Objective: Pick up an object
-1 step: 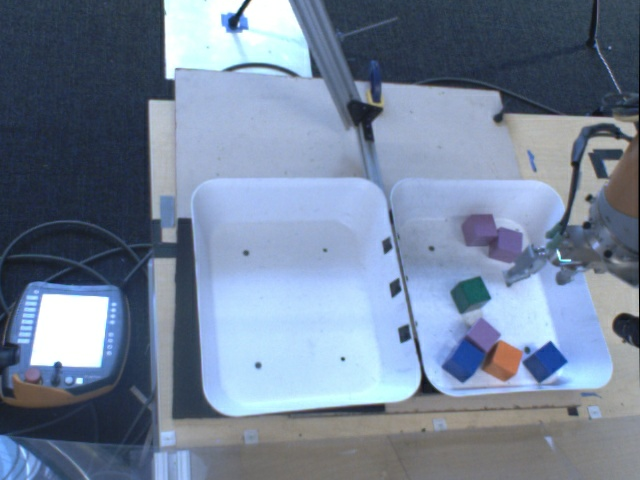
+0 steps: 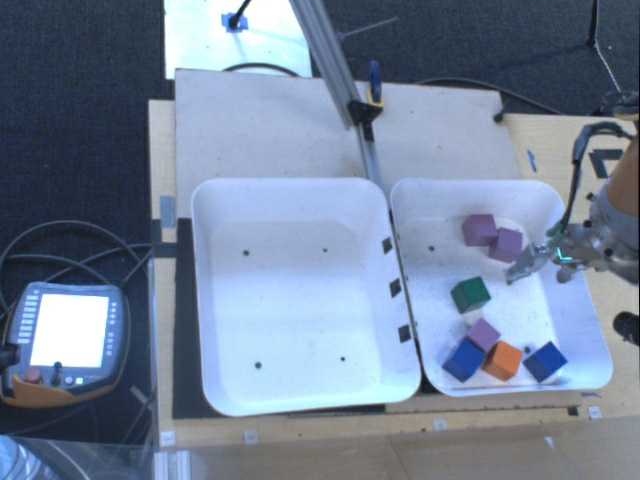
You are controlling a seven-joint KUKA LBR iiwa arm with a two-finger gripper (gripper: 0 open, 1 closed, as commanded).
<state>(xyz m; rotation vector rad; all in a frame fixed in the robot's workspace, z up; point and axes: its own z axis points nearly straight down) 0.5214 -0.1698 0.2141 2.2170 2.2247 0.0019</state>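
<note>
Blocks lie in the right bin (image 2: 575,320) before you: two purple blocks (image 2: 492,235) touching near its far side; a green block (image 2: 470,294) at its middle; a small purple block (image 2: 484,333), two blue blocks (image 2: 465,360) and an orange block (image 2: 503,361) clustered near its front; the jaws (image 2: 527,265) hang over that bin's right part, just right of the purple pair; you cannot tell how far they are parted; nothing shows between them; the left bin (image 2: 215,268) sits alongside on the tabletop (image 2: 300,118).
</note>
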